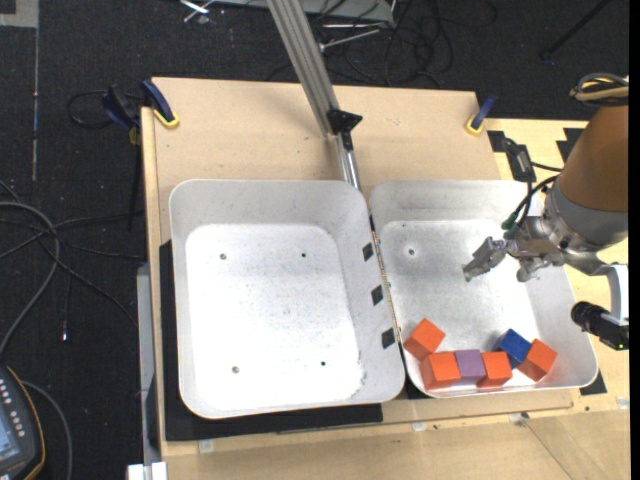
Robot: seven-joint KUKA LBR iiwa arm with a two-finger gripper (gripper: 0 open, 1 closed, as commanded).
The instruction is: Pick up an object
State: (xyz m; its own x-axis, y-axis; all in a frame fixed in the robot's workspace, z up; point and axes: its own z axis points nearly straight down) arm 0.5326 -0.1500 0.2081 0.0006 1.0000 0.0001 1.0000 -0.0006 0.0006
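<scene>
Low, end effector (pixel 487 259) over bare bin (pixel 440 208) floor (blocks (pixel 470 365) near edge).

The bench (pixel 260 128) is a pale wooden board. Two shallow white bins rest on it side by side: the left bin (pixel 185 268) and the right bin (pixel 440 196), their inner rims touching. A dark mat (pixel 170 423), as far as can be made out, shows under the left bin at the bench's near-left corner.

Six small blocks cluster along the right bin's (pixel 560 308) near edge. Orange block (pixel 425 336) sits tilted at left; then orange block (pixel 440 371), purple block (pixel 470 366), orange block (pixel 496 367) touching in a row. Blue block (pixel 515 346) and orange block (pixel 538 359) lie at right.
</scene>
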